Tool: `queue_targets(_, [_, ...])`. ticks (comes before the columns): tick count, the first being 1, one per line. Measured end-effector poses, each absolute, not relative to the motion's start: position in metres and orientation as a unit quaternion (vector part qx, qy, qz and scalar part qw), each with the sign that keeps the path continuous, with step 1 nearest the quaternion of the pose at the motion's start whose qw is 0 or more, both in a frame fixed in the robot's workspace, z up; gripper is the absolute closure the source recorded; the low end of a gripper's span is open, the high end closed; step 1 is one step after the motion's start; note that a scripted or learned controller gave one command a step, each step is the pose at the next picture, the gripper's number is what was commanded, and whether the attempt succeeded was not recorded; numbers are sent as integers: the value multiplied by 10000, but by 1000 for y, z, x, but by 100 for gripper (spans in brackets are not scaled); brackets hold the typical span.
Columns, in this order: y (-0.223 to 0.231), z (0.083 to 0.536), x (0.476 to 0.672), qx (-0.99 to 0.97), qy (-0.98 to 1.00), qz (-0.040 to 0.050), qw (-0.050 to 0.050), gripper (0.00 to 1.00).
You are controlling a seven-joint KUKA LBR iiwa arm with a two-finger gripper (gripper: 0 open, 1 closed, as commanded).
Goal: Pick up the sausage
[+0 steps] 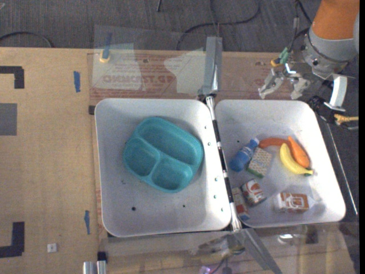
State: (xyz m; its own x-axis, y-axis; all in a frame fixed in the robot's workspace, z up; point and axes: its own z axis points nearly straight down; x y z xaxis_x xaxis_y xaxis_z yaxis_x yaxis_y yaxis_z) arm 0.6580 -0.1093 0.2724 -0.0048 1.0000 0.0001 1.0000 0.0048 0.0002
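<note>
A single fixed camera looks down at a slant on the bench [45, 153], far enough back to take in both white bins whole: the left bin [114, 204] and the right bin [325, 204] meet at mid-frame. Dark floor runs beyond the bins along the top edge; the arm [336, 21] enters above the right bin.

Dark grey carpet [85, 7] is showing beyond a tan bench top [45, 153], with black cables [234, 7] lying looped across it.
</note>
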Motion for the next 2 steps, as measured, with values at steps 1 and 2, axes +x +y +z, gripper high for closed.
queue_targets(1, [-130,127,633,7304,6830,3,3,0])
queue_targets(2, [-159,103,598,7167,6971,130,131,0])
